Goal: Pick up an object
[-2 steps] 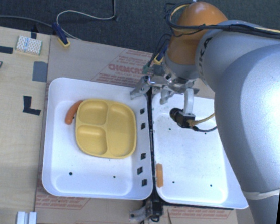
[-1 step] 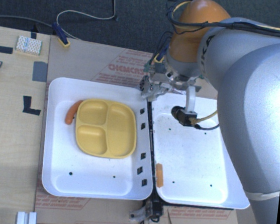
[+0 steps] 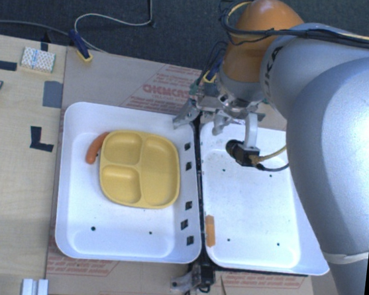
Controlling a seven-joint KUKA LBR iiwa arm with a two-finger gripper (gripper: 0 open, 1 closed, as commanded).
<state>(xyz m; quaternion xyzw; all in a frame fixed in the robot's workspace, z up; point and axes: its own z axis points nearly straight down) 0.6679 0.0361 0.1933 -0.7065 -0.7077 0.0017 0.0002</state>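
Nearest to me, along the front of the counter [image 3: 2,221], I see a small orange piece [image 3: 210,230] lying in the right bin [image 3: 252,249], hard against its left wall near the front corner. To its left, the left bin [image 3: 113,238] holds a yellow divided plate [image 3: 140,169] with three compartments, lying flat in the middle of the bin. An orange carrot-shaped object [image 3: 93,148] lies just beside the plate's left edge, touching or nearly touching it, partly tucked under the rim.

Farther back, the gripper [image 3: 213,121] hangs over the far end of the divide between the two bins, above their back rims. I cannot tell from here how the gripper is set, and I see nothing caught in it. A black fitting with a cable [image 3: 242,152] hangs off the wrist over the right bin's back area.

Beyond that, the orange band [image 3: 255,35] and grey arm [image 3: 336,109] fill the right side. On the far left of the counter I see a small patterned block [image 3: 38,60].
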